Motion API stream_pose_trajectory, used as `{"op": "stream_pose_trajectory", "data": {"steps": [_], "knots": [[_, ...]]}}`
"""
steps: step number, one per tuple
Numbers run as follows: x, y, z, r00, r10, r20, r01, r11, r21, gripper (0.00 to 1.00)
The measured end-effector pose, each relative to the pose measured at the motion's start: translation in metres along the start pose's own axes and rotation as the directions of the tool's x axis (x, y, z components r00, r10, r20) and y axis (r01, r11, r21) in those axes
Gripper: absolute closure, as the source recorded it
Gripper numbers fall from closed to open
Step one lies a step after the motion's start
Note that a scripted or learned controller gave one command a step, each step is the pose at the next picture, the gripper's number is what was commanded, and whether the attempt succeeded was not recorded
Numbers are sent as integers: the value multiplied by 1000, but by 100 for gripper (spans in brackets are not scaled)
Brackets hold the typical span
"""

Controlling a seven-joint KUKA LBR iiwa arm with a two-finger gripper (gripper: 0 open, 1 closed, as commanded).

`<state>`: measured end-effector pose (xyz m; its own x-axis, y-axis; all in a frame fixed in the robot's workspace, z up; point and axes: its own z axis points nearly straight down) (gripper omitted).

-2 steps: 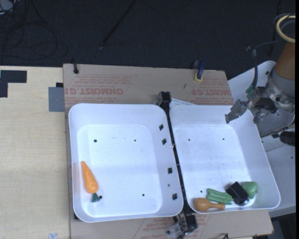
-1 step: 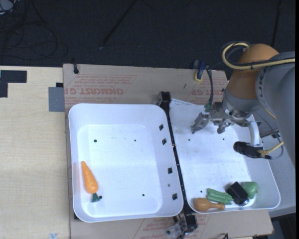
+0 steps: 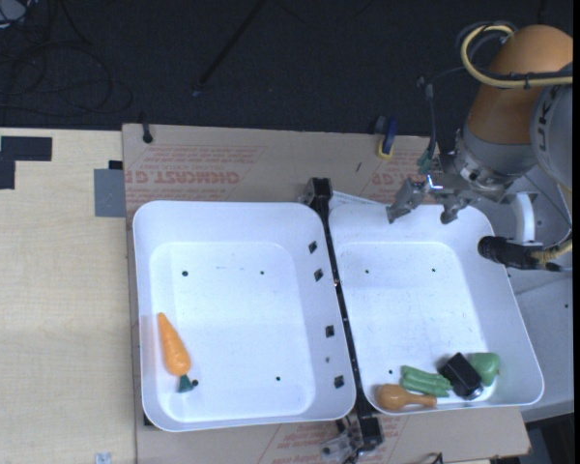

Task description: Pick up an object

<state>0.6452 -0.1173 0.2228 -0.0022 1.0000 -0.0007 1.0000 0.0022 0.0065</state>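
Note:
An orange carrot point(image 3: 173, 346) with a small green top lies near the front left corner of the left bin point(image 3: 155, 222). In the right bin point(image 3: 518, 327), along the front wall, sit an orange-tan pear-shaped piece point(image 3: 403, 397), a green pod point(image 3: 425, 381), a black block point(image 3: 461, 375) and a green piece point(image 3: 485, 364) behind it. My gripper point(image 3: 427, 206) hangs over the back edge of the right bin, open, with nothing between its fingers. It is far from every object.
A black divider point(image 3: 331, 288) runs between the two bins. Both bins rest on a cardboard sheet point(image 3: 232, 158) on the bench. A blue and yellow clamp point(image 3: 386, 137) stands at the cardboard's back edge.

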Motion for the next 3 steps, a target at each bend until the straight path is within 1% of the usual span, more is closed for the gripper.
{"op": "stream_pose_trajectory", "data": {"steps": [1,2,3], "knots": [[-1,-1,-3,1000,-1,0,1,1000,9,100],[11,-1,-38,1000,0,-1,0,1000,5,100],[44,-1,-52,1000,-1,-1,1,1000,7,100]]}}
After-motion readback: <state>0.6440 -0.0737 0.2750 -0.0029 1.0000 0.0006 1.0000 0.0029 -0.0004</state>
